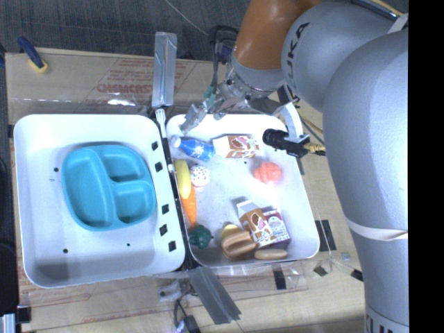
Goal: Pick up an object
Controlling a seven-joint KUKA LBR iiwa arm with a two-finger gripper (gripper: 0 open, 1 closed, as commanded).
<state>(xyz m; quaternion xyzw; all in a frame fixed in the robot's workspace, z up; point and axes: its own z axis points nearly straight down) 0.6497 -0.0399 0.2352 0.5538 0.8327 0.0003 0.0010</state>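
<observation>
My jaws point(196, 116) hover over the right bin's point(305, 207) far-left corner. Open or clenched, I cannot tell. The blue bottle point(192, 147) lies just below.

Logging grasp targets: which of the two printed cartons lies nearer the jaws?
The small white carton at the bin's far end; the brown carton lies near its front.

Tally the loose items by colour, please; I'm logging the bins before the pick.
Blue: 2, tray, bottle
Yellow: 1, banana
Orange: 1, carrot
Pink: 1, ball
Green: 1, lump
Brown: 2, buns
Printed: 2, cartons
White: 1, die
Total: 11
</observation>
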